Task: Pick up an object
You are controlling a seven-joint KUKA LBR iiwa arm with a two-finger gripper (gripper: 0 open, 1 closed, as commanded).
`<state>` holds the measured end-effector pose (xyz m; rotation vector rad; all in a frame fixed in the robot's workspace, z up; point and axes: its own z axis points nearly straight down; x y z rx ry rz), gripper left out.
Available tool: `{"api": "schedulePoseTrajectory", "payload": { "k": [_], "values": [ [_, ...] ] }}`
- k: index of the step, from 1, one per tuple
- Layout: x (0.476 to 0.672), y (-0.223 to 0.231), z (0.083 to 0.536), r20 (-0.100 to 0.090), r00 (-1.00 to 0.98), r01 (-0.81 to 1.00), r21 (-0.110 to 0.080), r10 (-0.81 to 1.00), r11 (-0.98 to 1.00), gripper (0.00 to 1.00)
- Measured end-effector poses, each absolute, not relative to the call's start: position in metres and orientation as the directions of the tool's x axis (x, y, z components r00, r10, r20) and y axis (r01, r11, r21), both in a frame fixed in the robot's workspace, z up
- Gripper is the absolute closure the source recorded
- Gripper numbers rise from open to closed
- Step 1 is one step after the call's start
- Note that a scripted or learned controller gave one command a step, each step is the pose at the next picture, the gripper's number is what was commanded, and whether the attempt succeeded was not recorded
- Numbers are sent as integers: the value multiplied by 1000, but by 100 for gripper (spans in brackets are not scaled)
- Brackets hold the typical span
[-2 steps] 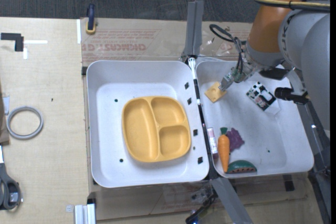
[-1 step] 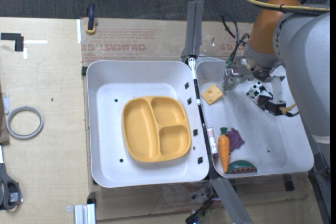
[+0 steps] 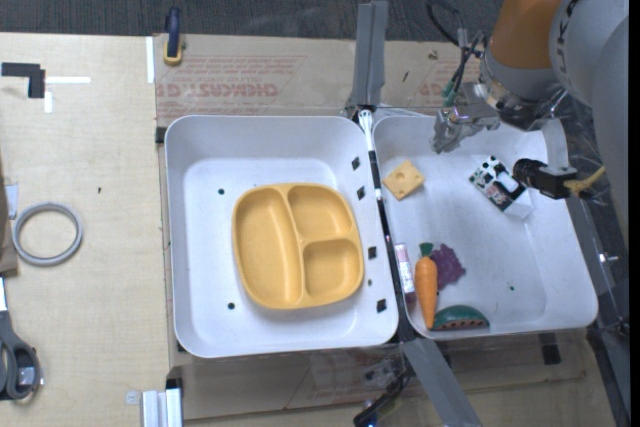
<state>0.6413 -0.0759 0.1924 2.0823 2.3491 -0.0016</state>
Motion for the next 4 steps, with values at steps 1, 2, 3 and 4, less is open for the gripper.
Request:
{"api": "schedulePoseTrajectory", "payload": {
  "k": [1,2,3,4],
  "values": [
    [641,-76,192,-2,-120,993,-1,993,120,0],
    [626,-134,155,-3,358,934,-3,934,-358,0],
    [505,-155,90,-1,352,936,-5,936,-352,0],
    [583,-164,91,-2,405,914,-1,914,-405,0]
  ]
}}
